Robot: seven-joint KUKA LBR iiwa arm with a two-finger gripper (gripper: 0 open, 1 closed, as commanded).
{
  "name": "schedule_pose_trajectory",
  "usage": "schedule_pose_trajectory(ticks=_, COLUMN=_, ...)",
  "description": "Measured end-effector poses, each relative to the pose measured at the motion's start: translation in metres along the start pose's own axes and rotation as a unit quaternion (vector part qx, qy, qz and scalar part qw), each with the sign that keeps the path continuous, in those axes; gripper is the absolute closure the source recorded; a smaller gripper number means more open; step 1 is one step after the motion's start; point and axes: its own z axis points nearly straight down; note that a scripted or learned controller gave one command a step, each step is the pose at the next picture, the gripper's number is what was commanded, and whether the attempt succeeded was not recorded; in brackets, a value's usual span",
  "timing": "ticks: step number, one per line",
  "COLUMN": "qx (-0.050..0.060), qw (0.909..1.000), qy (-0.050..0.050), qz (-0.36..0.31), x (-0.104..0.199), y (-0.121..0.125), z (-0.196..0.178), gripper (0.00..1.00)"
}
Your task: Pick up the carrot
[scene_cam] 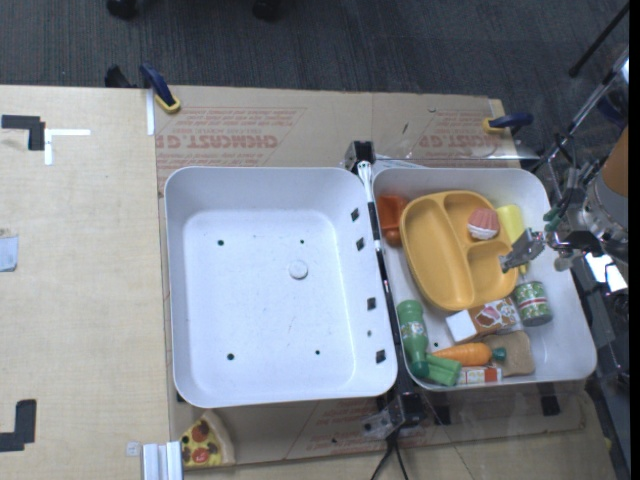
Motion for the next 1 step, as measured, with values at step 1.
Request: schedule_pose_trajectory(ticks=1, qx=0.0, qw=1.0, qy=0.0, qz=0.001, x=0.0922, y=-0.0458, z=0.0669, gripper=0.0)
